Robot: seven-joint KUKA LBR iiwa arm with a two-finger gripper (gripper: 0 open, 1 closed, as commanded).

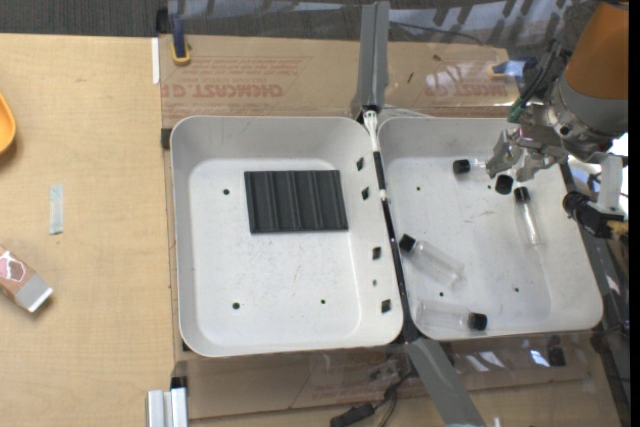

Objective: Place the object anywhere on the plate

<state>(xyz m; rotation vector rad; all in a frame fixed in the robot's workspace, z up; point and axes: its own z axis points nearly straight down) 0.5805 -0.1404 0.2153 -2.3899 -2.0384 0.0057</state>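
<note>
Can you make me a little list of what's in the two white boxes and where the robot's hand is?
left bin: holds a dark ribbed plate, lying flat near its middle
right bin: holds several clear tubes with black caps, scattered
tube nearest the divider: lying on its side
tube near the front edge: lying on its side
gripper: over the back right part of the right bin
on the plate: nothing yet
</note>
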